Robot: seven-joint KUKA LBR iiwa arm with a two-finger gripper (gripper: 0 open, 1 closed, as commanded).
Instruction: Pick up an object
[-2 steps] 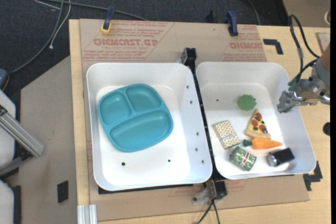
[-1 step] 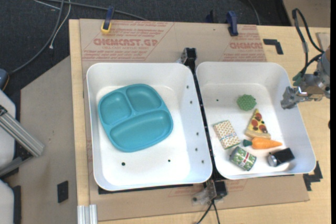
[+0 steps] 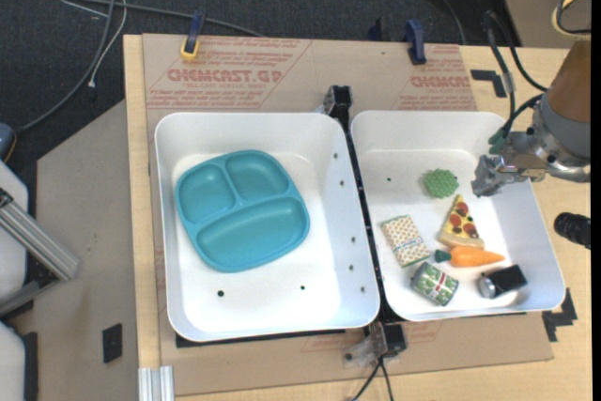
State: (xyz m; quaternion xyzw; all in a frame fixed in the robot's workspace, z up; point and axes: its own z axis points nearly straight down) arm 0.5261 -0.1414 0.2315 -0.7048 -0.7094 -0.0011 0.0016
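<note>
The right bin (image 3: 404, 138) holds several small toys. A green bumpy piece (image 3: 439, 183) lies near its middle, with a pizza slice (image 3: 460, 223) just below it. An orange carrot (image 3: 476, 256) rests under the slice. To the left lies a patterned box (image 3: 406, 239), and a green can (image 3: 434, 283) sits near the front wall. A black and silver object (image 3: 500, 282) is in the front right corner. My gripper (image 3: 492, 172) hangs over the bin's right side, right of the green piece and above the pizza slice, with nothing seen in it.
A blue divided plate (image 3: 244, 209) lies in the left bin (image 3: 178, 277). Blue clamps (image 3: 193, 33) hold the cardboard base at the back. Cables (image 3: 501, 61) trail behind the arm at the right.
</note>
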